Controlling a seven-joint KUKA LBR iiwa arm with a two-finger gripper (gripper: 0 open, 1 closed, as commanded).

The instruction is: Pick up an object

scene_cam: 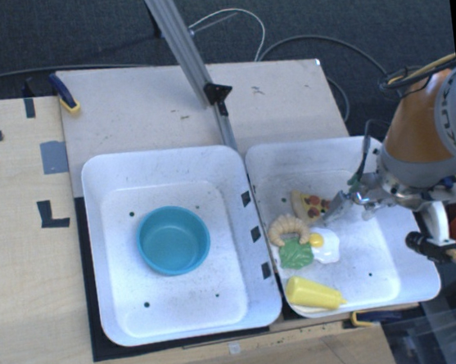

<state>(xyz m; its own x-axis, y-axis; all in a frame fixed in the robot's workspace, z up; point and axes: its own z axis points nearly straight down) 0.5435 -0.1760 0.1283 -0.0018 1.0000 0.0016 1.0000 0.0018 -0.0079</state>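
The right bin (388,273) holds several toy foods. A brownish slice-shaped piece (307,203) lies near the middle. Below it are a beige curved piece (286,227), a green leafy piece (295,254) and a white fried egg (325,243). A yellow piece (313,293) rests at the front rim. My gripper (336,207) hangs low over the right bin, just right of the brownish slice and above the egg. Nothing shows in its grasp.
In the left bin (105,192) sits a blue bowl (174,240). A grey metal pole (187,46) slants from the top down to the ridge between the bins. Cables run behind the bench, and the arm's orange band (419,125) stands over the right bin's right side.
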